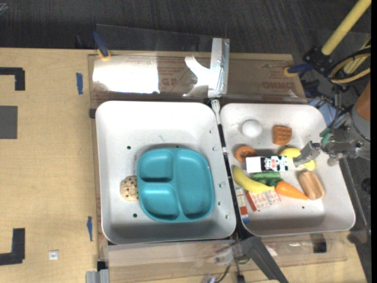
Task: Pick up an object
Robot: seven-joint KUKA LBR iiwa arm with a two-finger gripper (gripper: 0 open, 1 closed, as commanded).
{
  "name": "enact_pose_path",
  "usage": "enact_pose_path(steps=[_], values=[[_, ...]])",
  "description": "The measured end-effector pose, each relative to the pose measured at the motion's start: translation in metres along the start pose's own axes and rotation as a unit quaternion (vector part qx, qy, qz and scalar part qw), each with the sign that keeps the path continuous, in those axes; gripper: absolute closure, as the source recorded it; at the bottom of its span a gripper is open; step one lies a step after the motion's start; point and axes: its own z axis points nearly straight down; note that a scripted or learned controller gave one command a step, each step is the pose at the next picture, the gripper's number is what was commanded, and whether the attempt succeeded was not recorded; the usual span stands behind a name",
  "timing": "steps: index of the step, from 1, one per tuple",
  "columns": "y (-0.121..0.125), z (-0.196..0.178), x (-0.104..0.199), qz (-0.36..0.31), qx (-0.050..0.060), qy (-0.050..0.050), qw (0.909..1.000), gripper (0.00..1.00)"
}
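- Cookie (128, 188) lies beside teal plate (175, 183) in left bin (112, 122).
- Banana (250, 181), carrot (291, 190) and hot dog (311, 184) crowd right bin (336, 217).
- Claw (307, 151) hovers there, grip unreadable; tight clutter risks a slipped or double pick.

The counter (41, 158) is a tan board marked with black tape corners and short blue tape strips. Two shallow white bins sit on it side by side, touching: the left bin (112, 122) and the right bin (306, 217). A clear plastic sheet (153, 69) lies on the counter behind them.
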Motion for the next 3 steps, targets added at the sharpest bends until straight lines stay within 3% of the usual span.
enact_pose_path(steps=[1, 2, 3], values=[[0.012, 0.109, -0.006, 0.066, -0.005, -0.001, 0.9978, 0.0], [0.025, 0.022, 0.033, 0.033, -0.005, -0.001, 0.9995, 0.0], [0.043, 0.111, 0.012, 0.067, -0.002, 0.0, 0.9978, 0.0]])
